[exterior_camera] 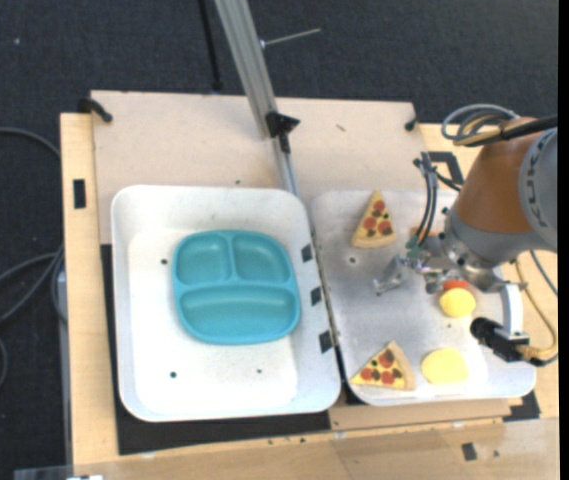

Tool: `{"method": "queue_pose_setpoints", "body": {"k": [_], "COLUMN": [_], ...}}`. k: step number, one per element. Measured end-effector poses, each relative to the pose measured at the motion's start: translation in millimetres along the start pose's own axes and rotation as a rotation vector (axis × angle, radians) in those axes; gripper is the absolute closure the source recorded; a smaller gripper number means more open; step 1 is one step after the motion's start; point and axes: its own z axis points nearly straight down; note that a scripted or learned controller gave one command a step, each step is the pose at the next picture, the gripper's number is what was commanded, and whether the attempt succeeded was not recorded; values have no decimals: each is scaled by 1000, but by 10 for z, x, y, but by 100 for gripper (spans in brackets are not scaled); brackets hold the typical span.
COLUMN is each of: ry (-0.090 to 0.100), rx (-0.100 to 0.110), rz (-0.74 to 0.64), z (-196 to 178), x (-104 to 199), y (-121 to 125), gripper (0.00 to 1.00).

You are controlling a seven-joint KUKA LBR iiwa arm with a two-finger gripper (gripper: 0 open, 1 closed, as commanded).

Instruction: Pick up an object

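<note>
Camera view puts the end effector (404, 271) low over the middle of the right bin (349, 298), its thin metal fingers pointing toward that bin's left half; whether they are spread or closed cannot be told, and nothing is seen between them. Bare white floor lies open to its left, reaching to the bin's left wall, and more bare floor lies below it. Just to its right sits a yellow ball (457, 302) with an orange patch on top, close under the wrist. Up and left of the fingers, near the far rim, lies one pizza slice (374, 221). A second pizza slice (385, 368) lies against the near rim, and a yellow disc (446, 366) rests beside it, to its right. The left bin (144, 218) holds a teal divided plate (235, 287) near its centre, with clear margin around it on every side. Both bins sit side by side on the tan surface (164, 128), their inner walls almost touching. The arm (499, 193) enters from the right, orange band above grey wrist, bent down over the right bin's right part.
</note>
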Motion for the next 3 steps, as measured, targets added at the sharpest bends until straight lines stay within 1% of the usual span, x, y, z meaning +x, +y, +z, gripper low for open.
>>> {"method": "queue_pose_setpoints", "body": {"k": [1, 2, 3], "ry": [-1, -1, -2], "rx": [-1, -8, -12], "rz": [0, 7, -5], "z": [414, 278, -336], "x": [-8, -24, 35], "y": [-4, 11, 26], "gripper": [0, 100, 100]}}
